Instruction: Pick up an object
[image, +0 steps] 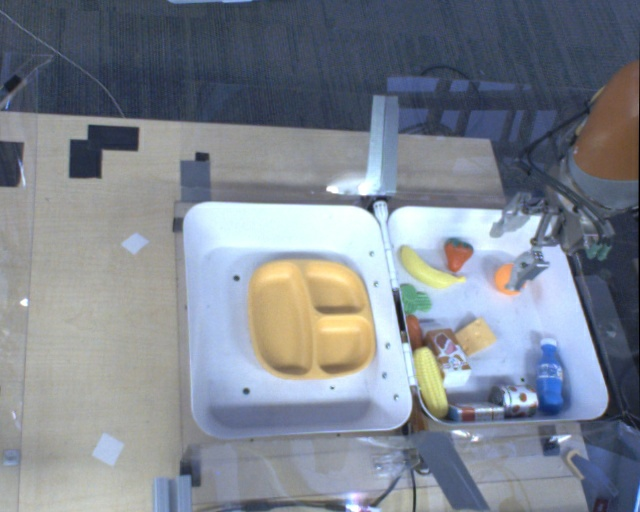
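- Nearest the camera, along the near wall of the right bin (590, 345), lie a small can (519, 400) on its side and a blue bottle (549, 375) with a white cap. Both are well on the camera side of the fingers.
- The gripper (516, 247) hangs over the far right part of that bin. Its two metal fingers (530, 266) look spread apart, with nothing between them.
- A small orange toy fruit (506, 278) lies on the bin floor, right at the tip of the nearer finger. It is rounded and bright orange. Whether the finger touches it is hard to tell.
- A red strawberry (458, 254) with a green top lies near the fingers, on the side towards the other bin. A yellow banana (428, 268) lies just beyond it.
- Between the fingers and the camera lie a tan cracker-like square (476, 336) and a small printed carton (450, 352). An ear of corn (430, 380) lies by the dividing wall.
- A green piece (414, 298) and something red beneath it sit against that wall, too small to name.
- The left bin (215, 300), well away from the fingers, holds a yellow divided plate (310, 318).
- The arm's orange band (612, 135) is cut off by the view's edge.
- Both bins rest on a pale wooden desk (90, 330).
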